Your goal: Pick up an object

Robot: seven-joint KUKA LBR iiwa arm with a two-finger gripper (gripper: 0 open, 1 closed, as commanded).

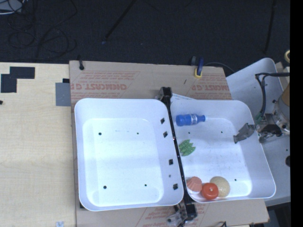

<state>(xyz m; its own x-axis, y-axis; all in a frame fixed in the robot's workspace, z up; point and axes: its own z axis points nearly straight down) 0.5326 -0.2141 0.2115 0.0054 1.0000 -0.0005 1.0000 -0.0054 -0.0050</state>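
Note:
The right bin (255, 183) holds a blue bottle (189, 119) lying on its side near the far wall. A small green leafy item (186, 148) lies by the divider. At the near edge sit a pinkish round piece (193, 184), a red ball (209, 191) and a beige ball (220, 185), all bunched together. My gripper (256, 133) hovers over the right bin's right side, well clear of all these things. Its fingers (243, 132) stand open with nothing between them.
The left bin (80, 126) sits beside the right one, with a black divider clamp (173, 141) between them. Both rest on a cardboard sheet (123, 79). A blue-and-yellow clip (199, 67) stands at the cardboard's far edge. Cables hang near the arm at the right.

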